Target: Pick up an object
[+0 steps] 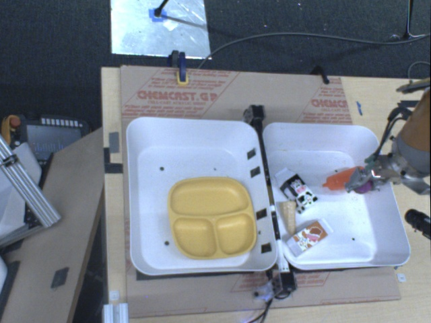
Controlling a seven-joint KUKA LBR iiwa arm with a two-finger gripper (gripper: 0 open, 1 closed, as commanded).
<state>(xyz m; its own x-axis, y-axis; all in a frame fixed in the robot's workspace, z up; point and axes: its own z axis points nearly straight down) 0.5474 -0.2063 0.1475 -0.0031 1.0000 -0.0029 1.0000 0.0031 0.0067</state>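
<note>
- Camera view: two shallow white bins sit side by side; the left bin [145, 147] bears a yellow three-compartment plastic tray [211, 217].
- The right bin [316, 143] holds an orange carrot-shaped toy [339, 178], a small black-and-white toy [298, 192], a pale wedge [288, 216] and a flat printed packet [308, 237].
- The gripper [362, 179] hangs low at the bin's right side, with a small purple piece just beside it.
- The carrot toy lies touching or just left of the claw, its long axis running roughly left to right toward it.
- I cannot tell how the claw stands, nor whether it has hold of anything.
</note>
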